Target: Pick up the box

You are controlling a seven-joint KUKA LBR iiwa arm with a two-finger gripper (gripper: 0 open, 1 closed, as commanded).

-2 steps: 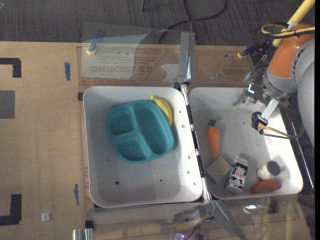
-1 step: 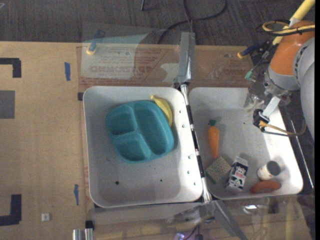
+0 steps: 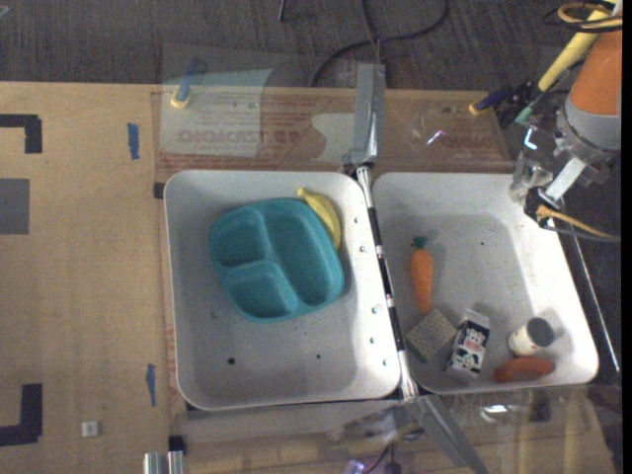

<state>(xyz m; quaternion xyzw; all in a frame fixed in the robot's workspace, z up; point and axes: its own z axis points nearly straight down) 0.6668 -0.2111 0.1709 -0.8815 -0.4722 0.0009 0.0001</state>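
Note:
The box point(image 3: 468, 344) is a small white carton with black cow patches and a blue top. It lies near the front of the right bin point(image 3: 494, 230), between a tan square pad point(image 3: 431, 333) and a reddish sausage point(image 3: 524, 368). My gripper point(image 3: 535, 188) hangs over the far right corner of that bin, below the orange wrist band point(image 3: 600, 87). It is well away from the box, up and to the right of it, and nothing shows in it.
An orange carrot point(image 3: 422, 276) lies left of centre in the right bin, and a small white bottle with a dark cap point(image 3: 531, 335) stands by the sausage. The left bin point(image 3: 193, 344) holds a teal divided plate point(image 3: 276, 259) and a banana point(image 3: 324, 211). Cables trail behind the bins.

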